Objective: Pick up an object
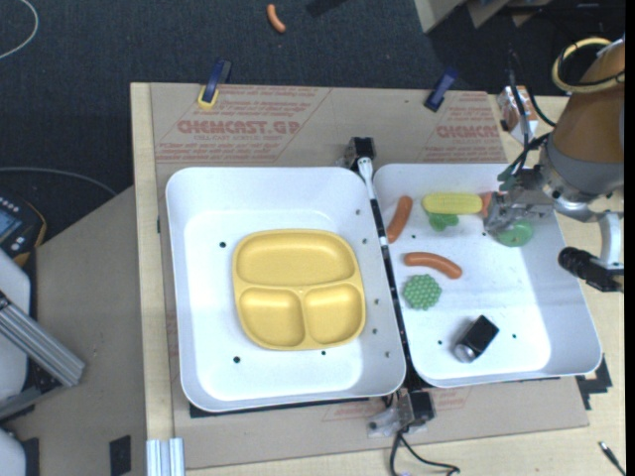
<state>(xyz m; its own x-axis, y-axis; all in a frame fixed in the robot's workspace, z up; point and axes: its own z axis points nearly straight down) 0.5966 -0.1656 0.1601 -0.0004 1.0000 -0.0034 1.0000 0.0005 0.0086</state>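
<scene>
My gripper (509, 212) hangs low over the far right part of the right bin (541, 310), right on top of a pale green round object (517, 233) that peeks out beneath it. Just left of it lies a yellow and green piece (450, 205). Two orange-red sausages rest nearer the divider, one slanted (399, 218) and one lying flat (433, 264). A bumpy green ball (422, 292) sits below them, and a black and silver object (476, 336) lies near the front.
The left bin (198, 266) holds a yellow divided plate (298, 289). Blue clamps (440, 92) pin the cardboard bench top at the back. The arm's dark cabling (590, 266) overhangs the right bin's right edge.
</scene>
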